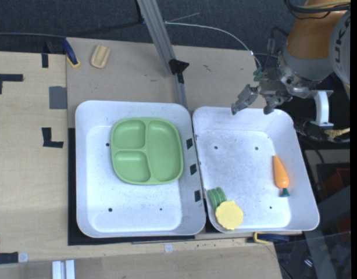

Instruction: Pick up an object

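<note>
Carrot (279,172): orange, tapered, green stub at the near end, lying by the right wall of the right bin (242,127). From my console the gripper (255,101) hangs above that bin's far rim, fingers apparently spread, nothing between them. A yellow disc (229,214) on a green piece (216,195) sits at the near-left corner. A green divided plate (147,150) occupies the left bin (91,173), on a tan bench (27,156).

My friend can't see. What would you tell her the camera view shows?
A grey robot arm's two-finger gripper, open and holding nothing, hovers over the far edge of the right white bin, which holds an orange toy carrot and a yellow-and-green toy corn cob. The left white bin holds a green divided plastic plate.
</note>
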Robot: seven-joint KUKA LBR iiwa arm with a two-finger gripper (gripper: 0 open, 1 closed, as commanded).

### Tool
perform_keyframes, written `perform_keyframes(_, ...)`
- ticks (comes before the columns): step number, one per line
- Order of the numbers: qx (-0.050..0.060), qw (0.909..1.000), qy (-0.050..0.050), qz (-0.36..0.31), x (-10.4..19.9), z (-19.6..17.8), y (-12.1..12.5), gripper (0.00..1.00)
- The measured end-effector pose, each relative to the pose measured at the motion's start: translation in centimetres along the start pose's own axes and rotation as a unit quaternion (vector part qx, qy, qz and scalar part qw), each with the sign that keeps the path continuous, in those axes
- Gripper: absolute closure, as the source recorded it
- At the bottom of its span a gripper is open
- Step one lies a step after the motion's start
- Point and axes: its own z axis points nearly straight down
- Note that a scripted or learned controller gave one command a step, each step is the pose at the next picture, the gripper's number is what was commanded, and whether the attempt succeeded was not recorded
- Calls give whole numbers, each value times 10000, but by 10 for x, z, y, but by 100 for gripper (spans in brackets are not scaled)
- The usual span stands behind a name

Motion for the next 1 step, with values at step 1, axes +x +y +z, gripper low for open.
perform_keyframes(1, -1, 10000, 0, 2, 0, 0, 0, 0)
